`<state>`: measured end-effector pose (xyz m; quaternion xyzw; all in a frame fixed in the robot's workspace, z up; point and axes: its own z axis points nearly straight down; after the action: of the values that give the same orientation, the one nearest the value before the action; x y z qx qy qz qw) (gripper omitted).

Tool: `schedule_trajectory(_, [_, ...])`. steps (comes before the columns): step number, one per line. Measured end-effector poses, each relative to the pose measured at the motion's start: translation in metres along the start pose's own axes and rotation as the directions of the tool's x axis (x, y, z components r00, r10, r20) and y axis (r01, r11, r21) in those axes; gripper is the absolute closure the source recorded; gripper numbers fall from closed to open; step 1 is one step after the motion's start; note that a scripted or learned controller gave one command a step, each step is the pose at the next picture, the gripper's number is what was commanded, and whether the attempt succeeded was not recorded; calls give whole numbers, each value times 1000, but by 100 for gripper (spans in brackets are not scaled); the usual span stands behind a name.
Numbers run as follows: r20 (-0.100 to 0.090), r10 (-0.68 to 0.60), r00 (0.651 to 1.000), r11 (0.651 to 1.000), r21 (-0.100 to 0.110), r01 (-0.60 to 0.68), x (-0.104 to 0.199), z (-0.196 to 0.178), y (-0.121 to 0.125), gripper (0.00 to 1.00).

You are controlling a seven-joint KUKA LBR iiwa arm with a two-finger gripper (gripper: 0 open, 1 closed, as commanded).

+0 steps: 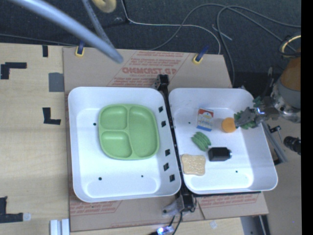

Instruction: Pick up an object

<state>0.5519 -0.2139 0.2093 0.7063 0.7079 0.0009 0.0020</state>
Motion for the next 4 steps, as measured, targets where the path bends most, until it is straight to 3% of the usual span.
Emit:
schedule_trajectory(1, [-1,1,1000,1000,4,-1,0,-12,1,100])
schedule_trajectory(4, [-3,-5,1000,1000,5,5,173,-27,-6,100])
